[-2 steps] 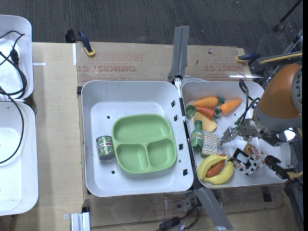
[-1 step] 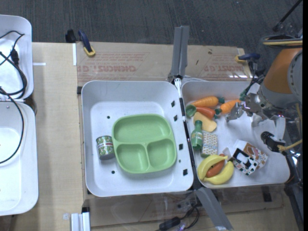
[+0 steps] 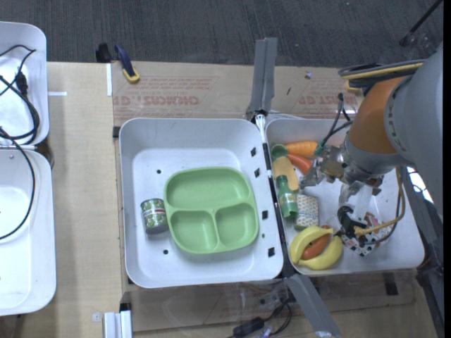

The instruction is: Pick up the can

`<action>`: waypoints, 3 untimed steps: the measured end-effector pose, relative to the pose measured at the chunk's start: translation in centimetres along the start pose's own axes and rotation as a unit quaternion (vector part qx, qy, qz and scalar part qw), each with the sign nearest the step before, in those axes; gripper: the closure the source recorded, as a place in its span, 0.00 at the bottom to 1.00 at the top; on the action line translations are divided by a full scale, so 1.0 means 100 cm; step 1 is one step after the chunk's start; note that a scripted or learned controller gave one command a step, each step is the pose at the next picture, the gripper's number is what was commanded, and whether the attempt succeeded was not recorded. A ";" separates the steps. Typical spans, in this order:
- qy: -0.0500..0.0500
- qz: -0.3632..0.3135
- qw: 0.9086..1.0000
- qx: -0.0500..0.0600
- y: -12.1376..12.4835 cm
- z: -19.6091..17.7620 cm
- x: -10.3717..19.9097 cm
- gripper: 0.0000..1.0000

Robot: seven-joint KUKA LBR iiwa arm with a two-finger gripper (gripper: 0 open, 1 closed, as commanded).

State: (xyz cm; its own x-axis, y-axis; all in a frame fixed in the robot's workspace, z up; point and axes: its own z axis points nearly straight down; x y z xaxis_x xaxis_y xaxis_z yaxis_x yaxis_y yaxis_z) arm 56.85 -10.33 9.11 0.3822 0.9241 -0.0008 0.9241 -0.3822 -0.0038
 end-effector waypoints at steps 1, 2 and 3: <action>0.000 0.114 0.993 0.000 -0.026 0.000 -0.048 0.00; -0.001 0.101 0.995 -0.001 0.042 -0.020 -0.019 0.00; 0.000 0.140 0.990 0.001 -0.024 0.001 -0.026 0.00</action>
